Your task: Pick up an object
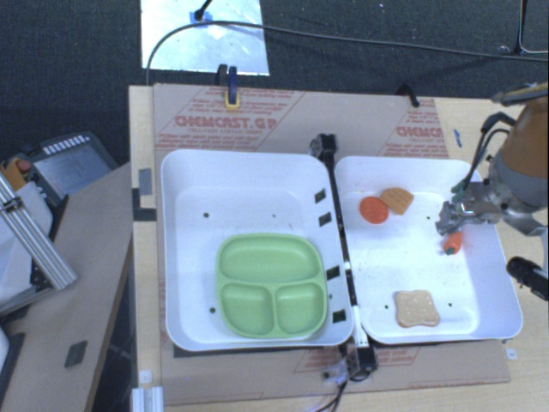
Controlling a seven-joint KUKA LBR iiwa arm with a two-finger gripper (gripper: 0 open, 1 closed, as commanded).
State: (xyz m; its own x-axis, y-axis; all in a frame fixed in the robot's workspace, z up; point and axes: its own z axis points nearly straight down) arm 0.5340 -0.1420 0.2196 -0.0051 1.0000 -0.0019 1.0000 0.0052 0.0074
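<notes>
I see my gripper low over the right bin, just above a small orange carrot-shaped piece; finger opening I cannot tell, nothing visibly held

"CHEMCAST GP" in red letters, printed on the tan paper-faced sheet under the two bins, upper centre of frame. Same red print repeats at upper right, slanted, partly cut off. Smaller red lines around both too blurred to read.
</notes>
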